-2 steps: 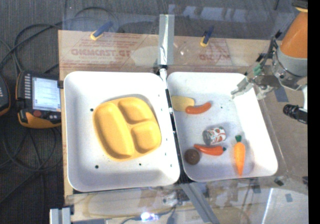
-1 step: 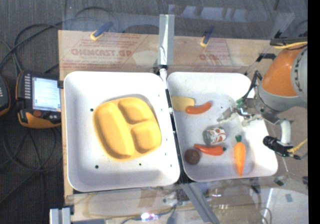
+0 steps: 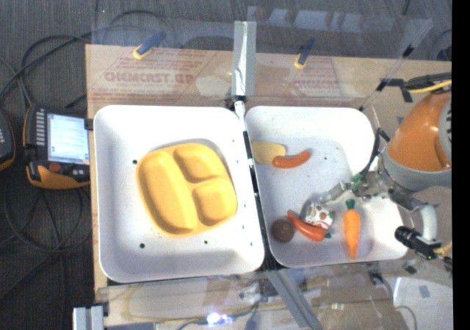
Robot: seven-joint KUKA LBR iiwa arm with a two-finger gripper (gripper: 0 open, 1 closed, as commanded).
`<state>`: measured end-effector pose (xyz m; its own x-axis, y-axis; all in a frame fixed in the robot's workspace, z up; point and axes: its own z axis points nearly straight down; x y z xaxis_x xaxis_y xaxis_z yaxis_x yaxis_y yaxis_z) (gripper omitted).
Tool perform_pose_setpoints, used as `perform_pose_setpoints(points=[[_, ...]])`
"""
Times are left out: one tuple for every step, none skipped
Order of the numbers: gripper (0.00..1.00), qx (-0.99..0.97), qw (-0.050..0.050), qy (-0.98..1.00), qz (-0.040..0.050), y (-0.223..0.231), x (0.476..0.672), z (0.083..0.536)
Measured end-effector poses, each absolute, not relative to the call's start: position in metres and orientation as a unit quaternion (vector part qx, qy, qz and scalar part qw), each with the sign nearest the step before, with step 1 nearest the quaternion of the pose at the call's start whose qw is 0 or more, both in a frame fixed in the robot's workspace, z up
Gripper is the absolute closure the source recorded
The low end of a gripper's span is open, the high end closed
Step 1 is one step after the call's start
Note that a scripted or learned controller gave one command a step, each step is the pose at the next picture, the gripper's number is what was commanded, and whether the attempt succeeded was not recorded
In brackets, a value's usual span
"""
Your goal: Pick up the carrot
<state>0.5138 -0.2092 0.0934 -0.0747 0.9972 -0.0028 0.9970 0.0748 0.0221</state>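
The carrot lies in the right bin, toward its near right corner, with its green top pointing far and its tip pointing near. It rests on the bin floor, not lifted. Just to its left sit a small white carton with a printed label, a red chili lying at a slant, and a dark brown ball — the three crowd together, the chili touching or nearly touching both neighbours. Farther back in the same bin lie a sausage and, just left of it, a pale yellow slice against the bin's left wall.

The left bin holds a yellow tray with three compartments, set at a slight angle near the middle.

The arm comes in from the right, its orange band over the right bin's edge. The gripper reaches down just beyond the carrot's green top, between it and the carton. Its fingers look like thin metal parts there, perhaps close together, but the view is too small and cluttered — I cannot tell whether they are wide or narrow, and nothing is seen held between them.

Both bins sit on a brown surface with printed lettering.
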Motion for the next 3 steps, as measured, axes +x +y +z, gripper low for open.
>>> perform_pose_setpoints(points=[[0.0, 0.584, 0.011, 0.812, 0.0079, -0.218, 0.496, 0.094], [1.0, 0.585, 0.013, 0.811, 0.0059, -0.22, 0.496, 0.102], [1.0, 0.521, 0.0, 0.854, 0.0005, -0.165, 0.485, 0.196]])
